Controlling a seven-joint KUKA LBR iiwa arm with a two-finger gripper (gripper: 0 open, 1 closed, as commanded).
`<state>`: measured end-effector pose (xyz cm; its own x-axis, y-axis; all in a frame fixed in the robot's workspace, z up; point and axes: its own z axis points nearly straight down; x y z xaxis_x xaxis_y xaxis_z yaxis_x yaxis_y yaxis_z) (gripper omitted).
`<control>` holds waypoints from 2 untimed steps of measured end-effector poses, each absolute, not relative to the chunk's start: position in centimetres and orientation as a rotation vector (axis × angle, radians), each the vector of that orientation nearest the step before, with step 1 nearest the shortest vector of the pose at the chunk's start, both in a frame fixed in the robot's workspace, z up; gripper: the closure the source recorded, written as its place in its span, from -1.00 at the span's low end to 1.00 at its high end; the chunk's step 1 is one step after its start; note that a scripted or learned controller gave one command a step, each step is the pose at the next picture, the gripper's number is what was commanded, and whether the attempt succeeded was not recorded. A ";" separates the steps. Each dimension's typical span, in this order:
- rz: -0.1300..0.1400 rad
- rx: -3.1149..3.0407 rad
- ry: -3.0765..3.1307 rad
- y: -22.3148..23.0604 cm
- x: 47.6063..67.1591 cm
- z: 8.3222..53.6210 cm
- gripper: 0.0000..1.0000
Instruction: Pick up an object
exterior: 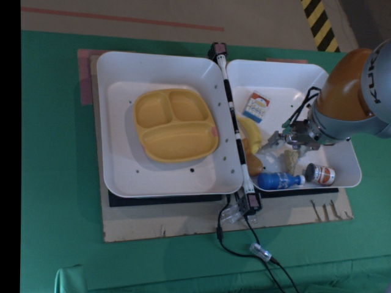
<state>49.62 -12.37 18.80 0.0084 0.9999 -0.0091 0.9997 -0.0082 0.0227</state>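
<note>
Lying along the lower edge of the right bin [330,78], a blue bottle [278,180] sits on its side beside a small can [321,174]. Just above them the gripper [287,140] hangs low over a pale, crumpled item [289,160]; whether it grips anything I cannot tell. Further up rest a banana [251,134] and a small carton [256,106]. At frame left, the left bin [122,182] holds a yellow divided plate [176,124].

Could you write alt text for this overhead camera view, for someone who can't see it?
A robot arm's gripper hovers over the right bin, above a banana, blue bottle, small can and carton. The left bin holds a yellow tray.
</note>
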 end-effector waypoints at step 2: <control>0.009 2.220 2.207 -9.6 55.9 32.1 1.00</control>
